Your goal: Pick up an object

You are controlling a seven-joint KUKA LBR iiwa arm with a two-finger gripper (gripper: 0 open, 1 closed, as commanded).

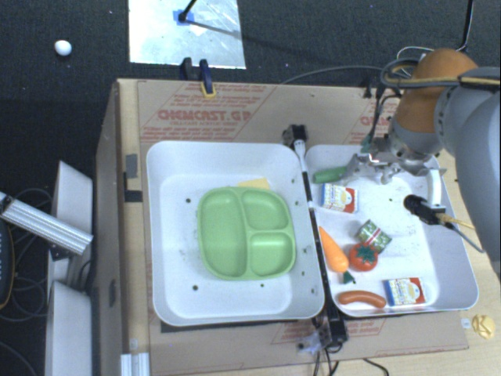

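My gripper (372, 168) hangs over the far end of the right bin (456, 251), open, with nothing between its fingers. Just left of it lies a green cucumber-like piece (329, 175), and a small white carton (339, 198) sits below that. Further toward the front are a green-and-white packet (373, 236), a red tomato (362, 258), an orange carrot (334, 251), a sausage (362, 298) and a second carton (405, 291).
The left bin (176, 233) holds a green divided plate (245, 233) with a yellow piece (254, 184) behind it. A black divider (310, 210) runs between the bins. The grey arm (470, 124) comes in from the right, above the right bin's far corner.
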